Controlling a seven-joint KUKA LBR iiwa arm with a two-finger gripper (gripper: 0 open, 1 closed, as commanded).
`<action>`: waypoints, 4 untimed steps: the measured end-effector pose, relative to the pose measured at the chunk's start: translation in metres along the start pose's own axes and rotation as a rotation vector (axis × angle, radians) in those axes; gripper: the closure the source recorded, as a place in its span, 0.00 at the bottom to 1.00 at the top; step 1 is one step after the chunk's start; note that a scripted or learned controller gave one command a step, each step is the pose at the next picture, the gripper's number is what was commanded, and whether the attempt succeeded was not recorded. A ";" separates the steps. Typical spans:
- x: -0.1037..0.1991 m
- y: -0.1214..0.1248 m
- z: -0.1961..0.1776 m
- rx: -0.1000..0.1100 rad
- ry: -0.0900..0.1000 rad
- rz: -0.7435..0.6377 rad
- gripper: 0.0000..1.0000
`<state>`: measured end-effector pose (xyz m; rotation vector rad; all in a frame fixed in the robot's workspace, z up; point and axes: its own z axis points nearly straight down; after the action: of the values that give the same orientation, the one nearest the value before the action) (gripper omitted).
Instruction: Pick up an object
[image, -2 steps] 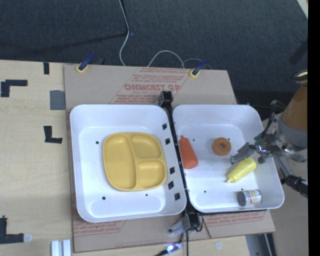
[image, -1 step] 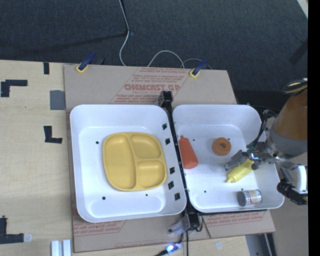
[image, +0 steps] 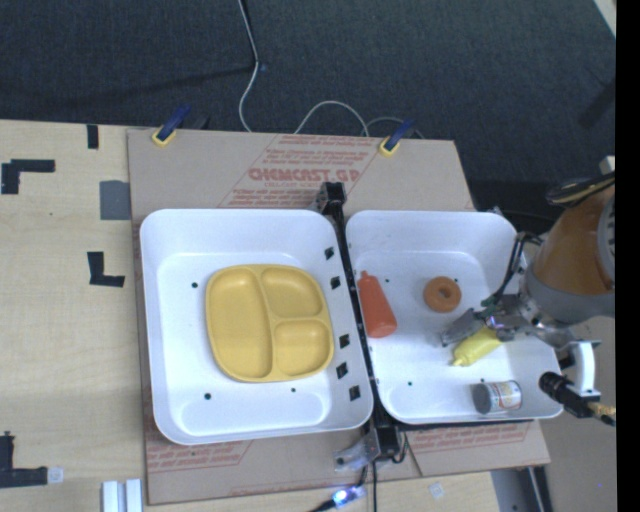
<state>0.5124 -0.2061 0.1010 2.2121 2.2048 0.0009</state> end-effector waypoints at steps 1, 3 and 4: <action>-0.003 0.005 -0.017 -0.019 -0.010 0.000 1.00; -0.005 0.008 -0.102 0.011 0.012 -0.005 1.00; -0.015 0.004 -0.155 0.009 0.010 -0.004 1.00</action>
<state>0.5145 -0.2188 0.2562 2.2167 2.2192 0.0024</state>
